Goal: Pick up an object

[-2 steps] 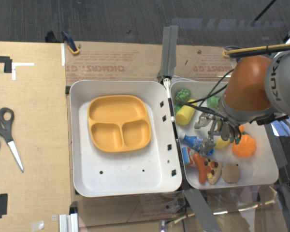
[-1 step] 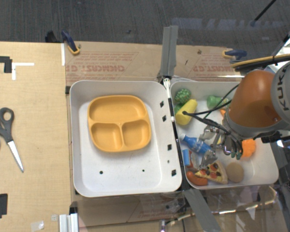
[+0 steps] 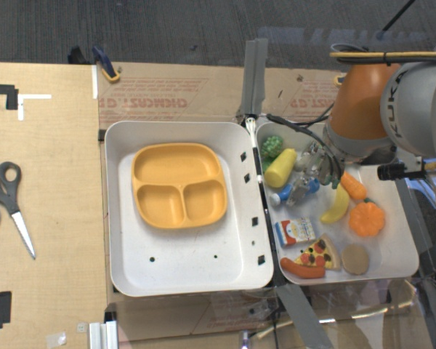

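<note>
Jaw state cannot be determined: the gripper (image 3: 311, 171) is down in the far-left part of the right bin (image 3: 403, 227), and its tip is lost among cables and glare. Nearest object is the yellow corn-shaped toy (image 3: 281, 167), lying tilted just left of the gripper and just near of the green toy (image 3: 272, 145). Judged light, rigid moulded plastic with a smooth, likely slippery skin, not fragile; best taken across its narrow width at mid-length, where the sides run closest to parallel. A blue item (image 3: 285, 193) lies just beside its near end and may crowd the approach. Left bin (image 3: 116, 217) carries an orange divided plate (image 3: 180, 185).
</note>
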You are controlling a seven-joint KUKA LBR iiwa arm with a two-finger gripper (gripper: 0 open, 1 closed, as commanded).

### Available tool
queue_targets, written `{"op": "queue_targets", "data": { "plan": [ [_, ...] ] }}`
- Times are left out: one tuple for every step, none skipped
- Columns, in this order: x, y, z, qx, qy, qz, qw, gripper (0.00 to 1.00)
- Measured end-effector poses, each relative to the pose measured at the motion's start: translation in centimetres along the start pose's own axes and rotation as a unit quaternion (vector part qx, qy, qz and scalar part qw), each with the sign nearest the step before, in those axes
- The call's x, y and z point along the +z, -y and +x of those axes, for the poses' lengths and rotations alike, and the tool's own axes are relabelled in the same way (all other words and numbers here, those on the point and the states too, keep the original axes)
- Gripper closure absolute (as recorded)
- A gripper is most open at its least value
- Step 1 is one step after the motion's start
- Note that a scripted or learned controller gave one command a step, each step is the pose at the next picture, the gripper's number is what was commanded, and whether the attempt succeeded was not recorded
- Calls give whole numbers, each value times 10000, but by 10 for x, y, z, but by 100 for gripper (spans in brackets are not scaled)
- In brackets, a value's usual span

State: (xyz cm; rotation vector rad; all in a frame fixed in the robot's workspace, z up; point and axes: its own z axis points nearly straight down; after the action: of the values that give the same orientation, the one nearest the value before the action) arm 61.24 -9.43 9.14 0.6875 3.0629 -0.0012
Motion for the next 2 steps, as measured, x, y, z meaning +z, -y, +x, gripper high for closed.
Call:
{"op": "queue_targets", "data": {
  "plan": [
    [-8, -1, -1, -16, 8, 7, 10000, 100],
    [1, 39, 56, 647, -21, 7, 9979, 100]
  ]
}}
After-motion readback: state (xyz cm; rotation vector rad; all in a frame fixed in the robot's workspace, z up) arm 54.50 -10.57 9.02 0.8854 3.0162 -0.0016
